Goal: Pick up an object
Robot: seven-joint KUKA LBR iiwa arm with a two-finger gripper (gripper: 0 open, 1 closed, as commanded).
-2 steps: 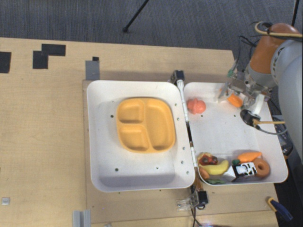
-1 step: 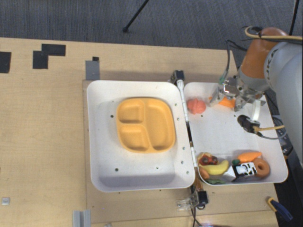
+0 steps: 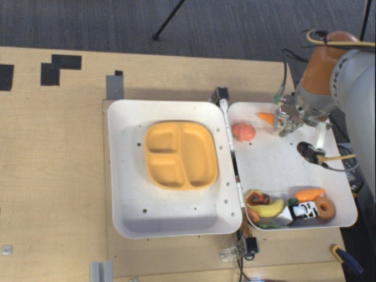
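The right bin [image 3: 276, 166] holds toy food. A pink rounded piece [image 3: 243, 131] lies near its far left corner, and a small orange wedge [image 3: 265, 118] sits just right of it by the far wall. My gripper [image 3: 285, 128] hangs over the bin's far side, immediately right of the orange wedge and close to it. Nothing is visibly held. Along the bin's near edge lie a yellow banana [image 3: 269, 210], an orange carrot [image 3: 309, 194], a brown donut [image 3: 325, 207], a black-and-white item [image 3: 302, 212] and a dark red piece [image 3: 257, 198].
The left bin [image 3: 126, 157] holds a yellow divided plate [image 3: 179, 155]. A ridge [image 3: 230, 151] separates the two bins. The grey arm with its orange band [image 3: 320, 69] and cables [image 3: 329, 157] covers the right bin's far right side. Wooden bench surrounds the bins.
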